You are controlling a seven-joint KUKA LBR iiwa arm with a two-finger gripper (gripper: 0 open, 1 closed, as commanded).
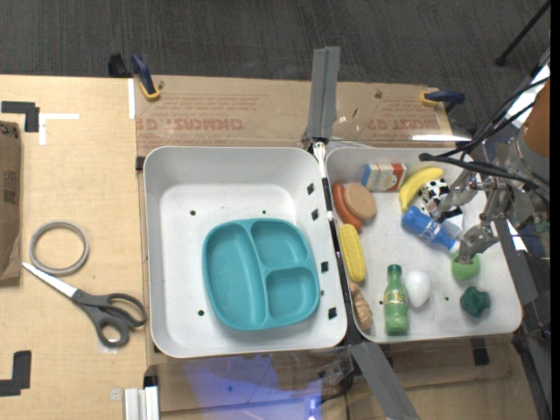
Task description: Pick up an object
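I note the right-hand shallow white plastic bin (503,318) as landmark. The divided teal plastic plate (261,272) sits left of it, in the neighbouring bin. At the landmark's right wall my pincer (470,252) sits low, touching the small light-green toy (465,269); whether it grips I cannot tell. Lifting remains undone, I judge.

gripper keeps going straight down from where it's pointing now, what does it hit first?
Most likely the light green object: the gripper hangs right over it in the right bin. Depth is unclear from this slanted view, so it could miss slightly.
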